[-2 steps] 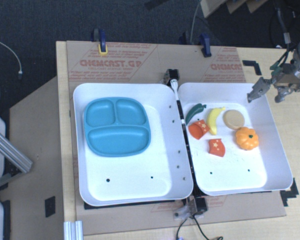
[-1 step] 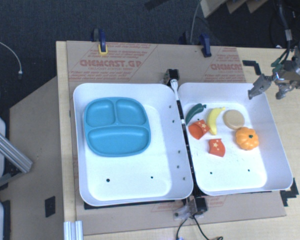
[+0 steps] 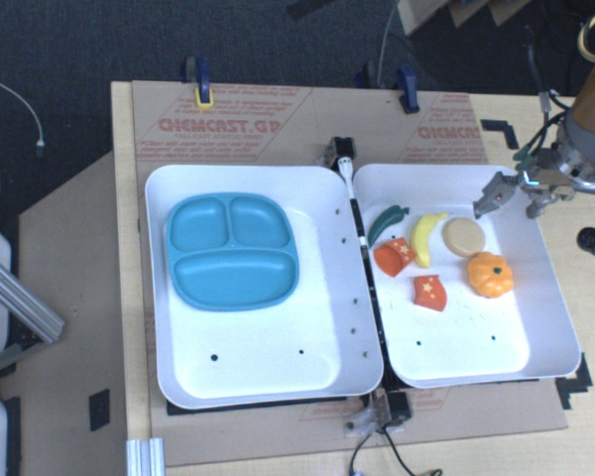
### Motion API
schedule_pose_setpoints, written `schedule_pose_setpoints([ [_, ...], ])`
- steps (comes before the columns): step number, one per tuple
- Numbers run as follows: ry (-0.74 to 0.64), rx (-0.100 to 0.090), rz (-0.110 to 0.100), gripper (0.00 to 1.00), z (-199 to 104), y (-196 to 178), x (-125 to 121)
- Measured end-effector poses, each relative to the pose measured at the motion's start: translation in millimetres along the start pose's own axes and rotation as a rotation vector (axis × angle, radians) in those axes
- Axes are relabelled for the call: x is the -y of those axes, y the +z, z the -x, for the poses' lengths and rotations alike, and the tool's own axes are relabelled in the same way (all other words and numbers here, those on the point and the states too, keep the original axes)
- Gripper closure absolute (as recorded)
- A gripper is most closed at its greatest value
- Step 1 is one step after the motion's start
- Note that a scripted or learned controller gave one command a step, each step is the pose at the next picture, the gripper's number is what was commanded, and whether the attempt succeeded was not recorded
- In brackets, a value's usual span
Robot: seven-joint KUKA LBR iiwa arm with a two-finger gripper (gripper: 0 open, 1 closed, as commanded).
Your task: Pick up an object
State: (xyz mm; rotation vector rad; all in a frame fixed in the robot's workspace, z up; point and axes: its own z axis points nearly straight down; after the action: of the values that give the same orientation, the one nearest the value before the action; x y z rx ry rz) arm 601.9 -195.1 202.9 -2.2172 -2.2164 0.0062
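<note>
Nearest the camera, the front edge of the counter point(image 3: 278, 429) carries two shallow white bins side by side. The left bin point(image 3: 248, 365) holds a blue divided plate point(image 3: 233, 251), which lies flat in the far half of that bin.

The right bin point(image 3: 476, 355) holds the candidate objects, all grouped in its far half. In order from near to far:
- a red block point(image 3: 430, 293), lying alone toward the bin centre
- an orange pumpkin-shaped toy point(image 3: 490, 275), just to the right of the red block
- a second red piece point(image 3: 394, 256), touching or nearly touching a yellow banana point(image 3: 425, 238)
- a tan round disc point(image 3: 464, 237), just beside the banana and just behind the pumpkin toy
- a dark green pepper-shaped piece point(image 3: 385, 222), closest to the divider between the bins

Farther back, the gripper point(image 3: 514, 196) hangs over the far right corner of the right bin, beyond the tan disc. Its fingers are spread apart, and nothing is between them.

Task status: no object is grasped or lifted; every item rests on the bin floor. The remaining steps, as judged from this position, are to select one item, descend over it, close on it and raise it clear. The tan disc and the pumpkin toy lie nearest the gripper
</note>
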Motion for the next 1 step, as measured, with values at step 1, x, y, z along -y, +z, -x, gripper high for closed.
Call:
schedule_pose_setpoints([
  [1, 0.0, 0.001, 0.002, 0.0, 3.4, 59.8, -7.0],
])
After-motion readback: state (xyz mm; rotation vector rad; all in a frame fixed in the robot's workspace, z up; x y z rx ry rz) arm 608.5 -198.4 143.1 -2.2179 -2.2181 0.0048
